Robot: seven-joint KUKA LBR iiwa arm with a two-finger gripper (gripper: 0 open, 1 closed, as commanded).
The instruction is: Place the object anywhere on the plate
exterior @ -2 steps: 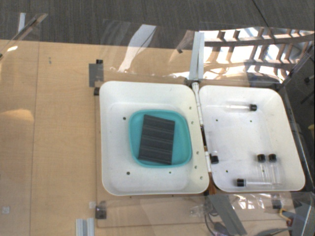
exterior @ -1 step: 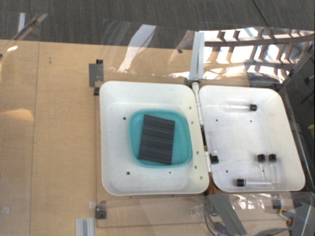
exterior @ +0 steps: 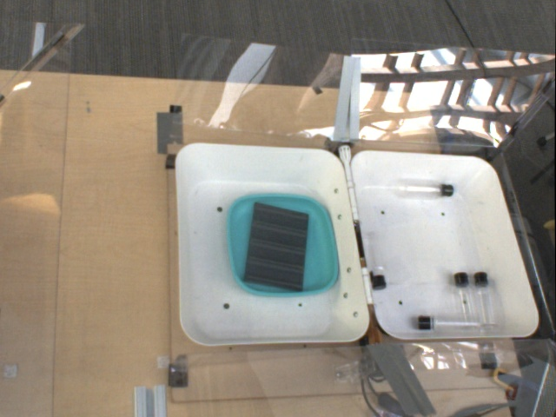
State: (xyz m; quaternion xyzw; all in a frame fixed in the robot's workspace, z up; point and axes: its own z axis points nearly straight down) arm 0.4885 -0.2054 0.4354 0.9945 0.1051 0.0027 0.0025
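Nothing here lets me judge whether the jaws are apart or together, so I cannot tell their state, and the account starts with the thing itself. The dark ribbed block (exterior: 277,247) lies flat on the teal plate (exterior: 326,272), well inside its rim and turned slightly off square, so by the look of it the placing is already done. It reads as a stiff, light slab, likely rubber or plastic, and its ridged top should give some grip rather than slide (though the low profile leaves little side wall to pinch). If it had to be lifted again, the best hold would be across its narrower width, closing on the two long edges near the middle. The plate sits in the left bin (exterior: 200,320), roughly centred, with bare white floor all round it. The right bin (exterior: 499,320), just beside it and sharing a middle wall, holds several clear tubes with black caps (exterior: 446,189) scattered near its upper and lower edges. Both bins rest on the wooden counter (exterior: 87,233).
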